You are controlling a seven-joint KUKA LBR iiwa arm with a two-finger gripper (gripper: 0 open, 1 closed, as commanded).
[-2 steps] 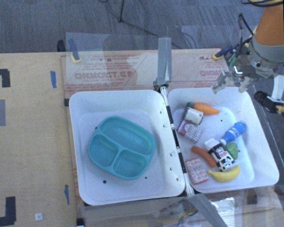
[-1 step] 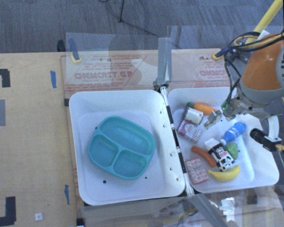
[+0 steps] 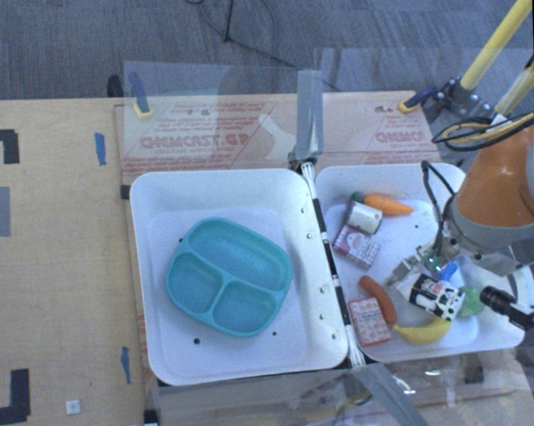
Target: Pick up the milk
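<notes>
Nearest me in the right bin (image 3: 498,334) lie one banana (image 3: 422,332), one small red packet (image 3: 369,321) and one sausage (image 3: 378,299). Just above the banana sits the black-and-white milk (image 3: 436,296) carton, tilted, one green thing (image 3: 470,303) peeking out beside it. The pincer (image 3: 428,262) hangs just over the carton's upper end; whether it is open or closed I cannot tell. Farther back are one pink box (image 3: 357,245), one pale can (image 3: 365,217) and one carrot (image 3: 388,203). The left bin (image 3: 152,204) holds one teal divided plate (image 3: 228,276). Two bins share the tabletop (image 3: 57,261).
</notes>
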